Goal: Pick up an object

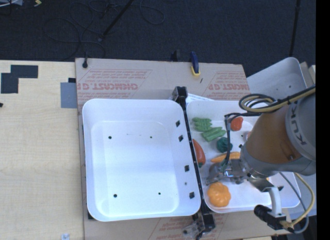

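Arm (278, 141) reaches in from the right over the right bin (289, 203), grey body with orange band, looped cable on top. Gripper (227, 173) sits low in that bin's middle, between an orange fruit-like object (218, 194) at the near edge and a carrot-like orange piece (227, 157) just behind it. Can't tell if the jaws are open or closed, metal parts blur together and nothing is clearly seen between them. Other items in the right bin: two light green pieces (209, 129) toward the back, a dark green round object (223, 144) near them, a small red-orange one (236, 123) at the back right, a red-orange elongated piece (198, 152) against the left wall. Left bin (93, 156) is white with a few small dark holes in its floor. Both bins rest on a brown cardboard sheet (124, 81) with red print, laid on a pale wood worktop (36, 161). Blue clamp (195, 63) at the sheet's far edge. Beyond the worktop, dark carpeted floor (206, 17) with loose cables.
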You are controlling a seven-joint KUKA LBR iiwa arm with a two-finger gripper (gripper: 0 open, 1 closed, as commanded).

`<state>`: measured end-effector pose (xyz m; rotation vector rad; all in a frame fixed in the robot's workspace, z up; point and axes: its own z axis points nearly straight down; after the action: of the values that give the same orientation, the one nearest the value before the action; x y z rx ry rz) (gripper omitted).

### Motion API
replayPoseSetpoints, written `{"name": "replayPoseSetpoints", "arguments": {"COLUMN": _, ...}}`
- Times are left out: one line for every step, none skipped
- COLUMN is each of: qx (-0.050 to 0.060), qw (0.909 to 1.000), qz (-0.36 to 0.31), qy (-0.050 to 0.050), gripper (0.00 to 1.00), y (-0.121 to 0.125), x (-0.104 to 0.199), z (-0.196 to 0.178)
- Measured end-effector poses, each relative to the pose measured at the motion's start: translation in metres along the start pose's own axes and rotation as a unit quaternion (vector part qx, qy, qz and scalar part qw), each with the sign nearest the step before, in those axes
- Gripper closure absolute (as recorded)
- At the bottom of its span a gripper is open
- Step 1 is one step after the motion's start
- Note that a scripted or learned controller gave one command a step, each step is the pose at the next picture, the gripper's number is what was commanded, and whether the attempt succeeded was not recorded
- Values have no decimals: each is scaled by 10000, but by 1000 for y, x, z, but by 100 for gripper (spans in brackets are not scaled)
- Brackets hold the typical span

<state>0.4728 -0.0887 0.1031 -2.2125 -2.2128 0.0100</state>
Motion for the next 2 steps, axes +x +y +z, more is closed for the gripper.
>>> {"name": "replayPoseSetpoints", "arguments": {"qx": -37, "qw": 10000, "qz": 51, "qy": -11, "gripper": 100, "y": 2, "x": -3, "z": -16}}
{"name": "replayPoseSetpoints", "arguments": {"qx": -148, "qw": 9999, "qz": -14, "qy": -27, "gripper": 100, "y": 1, "x": 12, "z": -272}}
